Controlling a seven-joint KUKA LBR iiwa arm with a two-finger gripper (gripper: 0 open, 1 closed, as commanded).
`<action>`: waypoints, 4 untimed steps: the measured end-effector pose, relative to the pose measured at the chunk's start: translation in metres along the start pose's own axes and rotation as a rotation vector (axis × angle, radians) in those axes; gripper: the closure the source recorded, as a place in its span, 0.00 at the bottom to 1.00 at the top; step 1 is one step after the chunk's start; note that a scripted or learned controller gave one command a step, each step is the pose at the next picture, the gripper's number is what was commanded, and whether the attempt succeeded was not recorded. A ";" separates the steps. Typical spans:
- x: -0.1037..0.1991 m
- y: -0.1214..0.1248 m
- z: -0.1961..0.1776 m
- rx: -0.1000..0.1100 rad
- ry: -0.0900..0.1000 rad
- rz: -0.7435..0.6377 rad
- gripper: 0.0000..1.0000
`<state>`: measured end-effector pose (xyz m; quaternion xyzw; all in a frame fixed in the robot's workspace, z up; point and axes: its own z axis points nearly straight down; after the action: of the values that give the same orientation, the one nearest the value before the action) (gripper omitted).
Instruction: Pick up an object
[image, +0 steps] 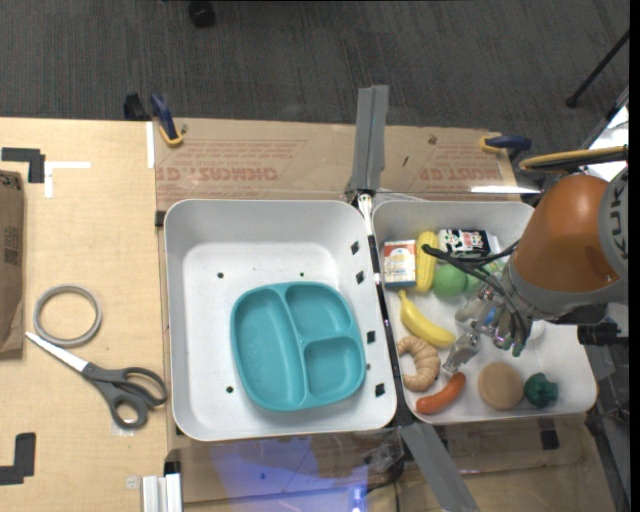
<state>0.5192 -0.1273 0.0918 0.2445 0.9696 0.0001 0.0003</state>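
The right bin holds several toy foods. A yellow banana lies near its left wall, with a tan croissant and a red sausage in front of it. A tan round piece and a dark green piece sit at the front right. At the back are a green apple, a yellow corn cob, a red-and-white box and a black-and-white carton. My gripper hangs low over the bin's middle, just right of the banana and above the sausage.
The left bin holds a teal divided plate. Scissors and a tape roll lie on the wooden bench to the left. A grey divider bar stands behind the two bins.
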 end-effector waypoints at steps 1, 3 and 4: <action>0.049 0.003 0.000 0.001 0.001 0.309 0.00; -0.012 -0.054 0.000 0.000 0.002 0.368 0.00; -0.128 -0.038 -0.067 -0.001 -0.005 0.403 0.00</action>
<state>0.6142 -0.2217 0.1587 0.4338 0.9010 -0.0003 0.0030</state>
